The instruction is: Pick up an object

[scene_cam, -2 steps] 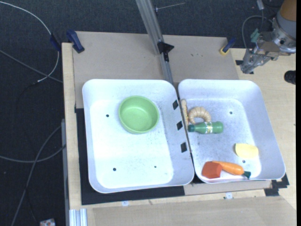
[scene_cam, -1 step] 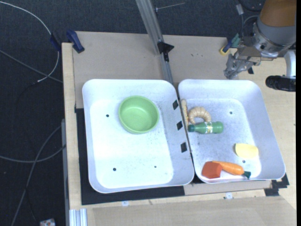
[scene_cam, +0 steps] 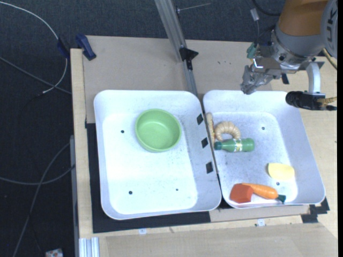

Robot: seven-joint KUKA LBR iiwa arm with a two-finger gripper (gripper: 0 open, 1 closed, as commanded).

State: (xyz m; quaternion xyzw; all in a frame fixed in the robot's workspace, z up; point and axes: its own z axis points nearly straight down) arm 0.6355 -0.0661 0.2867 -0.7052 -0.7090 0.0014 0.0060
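The right bin (scene_cam: 300, 143) holds a green bottle (scene_cam: 236, 145) lying on its side, a tan croissant-shaped piece (scene_cam: 226, 129) just behind it, a yellow piece (scene_cam: 281, 171) and an orange carrot (scene_cam: 262, 191) beside a red-orange piece (scene_cam: 241, 193) at the front. A green bowl (scene_cam: 157, 129) stands in the left bin (scene_cam: 123, 191). My gripper (scene_cam: 250, 87) hangs above the right bin's far rim, well behind the bottle, with its fingers close together and nothing between them.
A metal pole (scene_cam: 174, 31) slants across the bench behind the bins. A blue clamp (scene_cam: 84, 47) sits at the bench's far left corner. Black clips (scene_cam: 204, 142) line the seam between the two bins. Cables run over the dark floor at left.
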